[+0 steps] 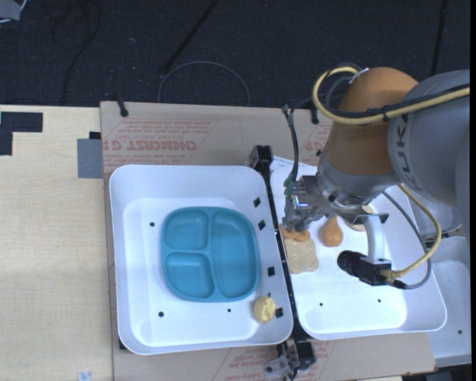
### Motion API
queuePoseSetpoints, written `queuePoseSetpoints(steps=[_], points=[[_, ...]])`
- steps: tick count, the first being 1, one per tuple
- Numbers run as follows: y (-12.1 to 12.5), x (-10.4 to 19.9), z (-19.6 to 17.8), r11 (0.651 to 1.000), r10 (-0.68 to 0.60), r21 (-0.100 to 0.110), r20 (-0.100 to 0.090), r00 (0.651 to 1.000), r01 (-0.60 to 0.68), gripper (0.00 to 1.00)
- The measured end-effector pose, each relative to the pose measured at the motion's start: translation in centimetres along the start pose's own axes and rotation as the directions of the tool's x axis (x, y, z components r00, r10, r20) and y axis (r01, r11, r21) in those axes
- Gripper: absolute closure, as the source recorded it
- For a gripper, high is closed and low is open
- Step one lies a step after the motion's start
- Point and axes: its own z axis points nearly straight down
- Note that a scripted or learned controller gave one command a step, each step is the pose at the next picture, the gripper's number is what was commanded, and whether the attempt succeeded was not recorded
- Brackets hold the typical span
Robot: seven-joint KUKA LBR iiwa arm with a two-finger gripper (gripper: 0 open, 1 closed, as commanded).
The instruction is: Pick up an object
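My gripper (297, 209) hangs low over the left side of the right bin (381, 316), close to the divider between the bins. Just below it lies a small orange piece (295, 234), which touches the top of a beige toast-like slab (302, 255). An orange rounded piece (331, 232) lies a little to the right, partly under the wrist. The arm's body hides the back of this bin. In the left bin (135, 308) a small yellow lump (263, 308) sits at the front right corner.
A blue divided plate (209, 252) fills the middle of the left bin. A black fitting (363, 267) on a yellow cable hangs from the arm over the right bin. Black clamps (262, 159) join the bins along the middle wall.
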Motion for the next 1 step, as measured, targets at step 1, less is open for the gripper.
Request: queuePoseSetpoints(steps=[1], points=[[-0.09, 5.48, 1.05, 1.0, -0.001, 0.001, 0.0, 1.0, 0.001, 1.0]])
